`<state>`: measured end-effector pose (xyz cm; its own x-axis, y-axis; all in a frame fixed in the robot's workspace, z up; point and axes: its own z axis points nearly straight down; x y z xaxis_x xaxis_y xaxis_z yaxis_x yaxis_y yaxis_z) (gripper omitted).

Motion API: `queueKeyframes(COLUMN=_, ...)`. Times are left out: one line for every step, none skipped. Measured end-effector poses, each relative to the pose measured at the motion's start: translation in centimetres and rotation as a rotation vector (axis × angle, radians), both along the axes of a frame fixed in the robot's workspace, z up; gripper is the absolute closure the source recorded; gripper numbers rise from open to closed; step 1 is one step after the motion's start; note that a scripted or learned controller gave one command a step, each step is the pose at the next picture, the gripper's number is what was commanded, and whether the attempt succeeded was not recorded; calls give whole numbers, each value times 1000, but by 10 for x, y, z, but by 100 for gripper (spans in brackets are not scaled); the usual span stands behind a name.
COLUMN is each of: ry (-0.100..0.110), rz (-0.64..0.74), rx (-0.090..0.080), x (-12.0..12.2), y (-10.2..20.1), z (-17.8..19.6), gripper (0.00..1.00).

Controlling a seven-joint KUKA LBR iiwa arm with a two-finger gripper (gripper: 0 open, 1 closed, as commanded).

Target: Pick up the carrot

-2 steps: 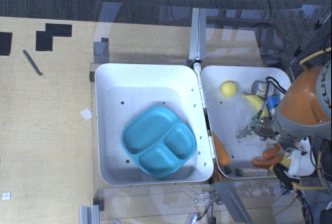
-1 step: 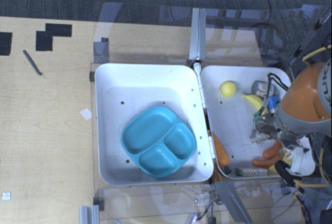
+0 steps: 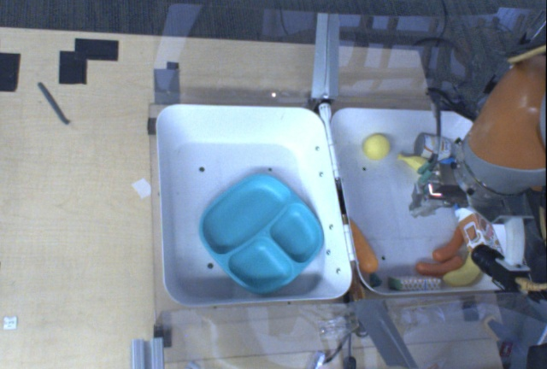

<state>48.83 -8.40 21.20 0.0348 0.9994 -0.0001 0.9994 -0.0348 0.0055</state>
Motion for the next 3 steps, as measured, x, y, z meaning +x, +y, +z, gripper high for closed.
queueKeyframes(ry=0, rz=-265, rx=1, x=0, y=30, z=112, gripper=100)
queueKeyframes(ry=0, rz=-762, rx=4, x=-1, y=78, z=192, gripper=100)
queueKeyframes(ry=0, rz=-1183, rx=8, x=-1, y=111, z=224, gripper=100)
